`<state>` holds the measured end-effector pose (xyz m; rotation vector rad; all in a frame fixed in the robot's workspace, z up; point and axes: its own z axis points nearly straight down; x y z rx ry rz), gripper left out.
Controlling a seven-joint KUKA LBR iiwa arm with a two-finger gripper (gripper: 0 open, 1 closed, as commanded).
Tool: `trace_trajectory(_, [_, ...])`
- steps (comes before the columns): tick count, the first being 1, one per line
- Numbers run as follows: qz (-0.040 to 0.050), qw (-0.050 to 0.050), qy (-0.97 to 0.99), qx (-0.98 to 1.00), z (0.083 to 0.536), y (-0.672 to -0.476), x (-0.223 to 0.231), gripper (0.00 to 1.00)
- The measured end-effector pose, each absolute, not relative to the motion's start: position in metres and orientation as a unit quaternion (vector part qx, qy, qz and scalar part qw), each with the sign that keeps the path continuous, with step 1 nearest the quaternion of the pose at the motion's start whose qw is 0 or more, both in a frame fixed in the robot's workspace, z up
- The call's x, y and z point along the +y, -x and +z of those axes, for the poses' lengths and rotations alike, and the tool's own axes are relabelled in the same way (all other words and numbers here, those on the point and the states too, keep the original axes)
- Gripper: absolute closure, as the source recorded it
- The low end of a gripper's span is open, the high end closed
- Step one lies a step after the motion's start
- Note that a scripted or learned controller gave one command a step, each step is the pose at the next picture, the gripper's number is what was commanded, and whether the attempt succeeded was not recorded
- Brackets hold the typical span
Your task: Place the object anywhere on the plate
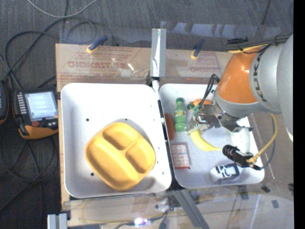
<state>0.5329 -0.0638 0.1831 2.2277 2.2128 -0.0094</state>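
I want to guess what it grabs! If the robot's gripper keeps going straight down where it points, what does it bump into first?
Probably the yellow banana, lying just under the gripper in the right bin. The green bottle sits right beside it, and depth is hard to judge from above.

A yellow divided plate (121,155) lies in the left bin (76,99). Right of the plate, in the right bin (200,175), the gripper (199,118) hangs low over a green bottle (180,114) and a yellow banana (204,142). Nearer the plate lie a thin red item (170,125) and a small red-and-white packet (180,156). Farthest from the plate sits a black-and-white object (225,172).
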Motion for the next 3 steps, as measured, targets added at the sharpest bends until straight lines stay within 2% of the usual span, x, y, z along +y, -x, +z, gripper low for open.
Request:
trace_trajectory(1, [-0.0018, -0.001, -0.705, 0.709, 0.182, -0.535, 0.011, 1.00])
trace_trajectory(2, [-0.0021, -0.001, -0.673, 0.740, 0.182, -0.506, 0.071, 1.00])
trace_trajectory(3, [-0.0024, 0.000, -0.599, 0.801, 0.152, -0.564, 0.107, 1.00])
